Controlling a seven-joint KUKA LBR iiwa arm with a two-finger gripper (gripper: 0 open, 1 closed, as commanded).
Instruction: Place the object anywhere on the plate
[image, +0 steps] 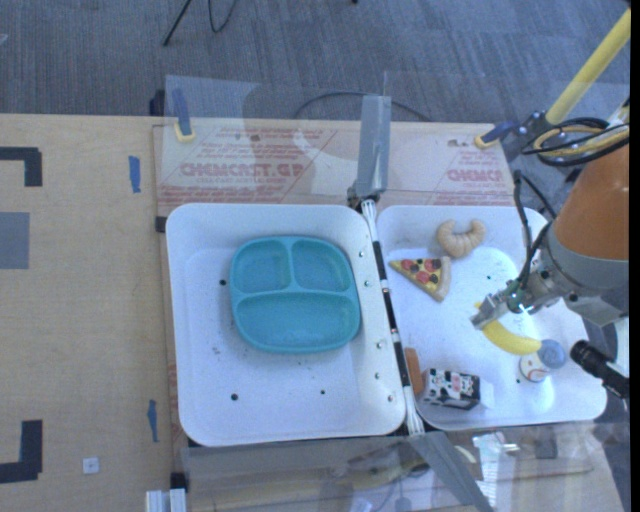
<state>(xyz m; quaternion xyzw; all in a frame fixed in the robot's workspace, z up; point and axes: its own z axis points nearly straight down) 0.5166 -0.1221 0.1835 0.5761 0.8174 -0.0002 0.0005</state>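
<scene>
A teal plate (295, 293) with three compartments lies in the left bin (200, 400). In the right bin (580, 400) are a croissant (459, 237), a pizza slice (424, 273), a yellow banana (514, 341) and a black-and-white block (451, 388). My gripper (492, 312) hangs low in the right bin, right at the banana's upper left end. I see nothing lifted off the bin floor. The arm's grey wrist and orange band cover the bin's right side.
A small round white piece (533, 370) and a blue cap (551, 352) lie beside the banana. A raised divider (385, 300) separates the two bins. Cables and a yellow pole (590, 70) stand at the back right.
</scene>
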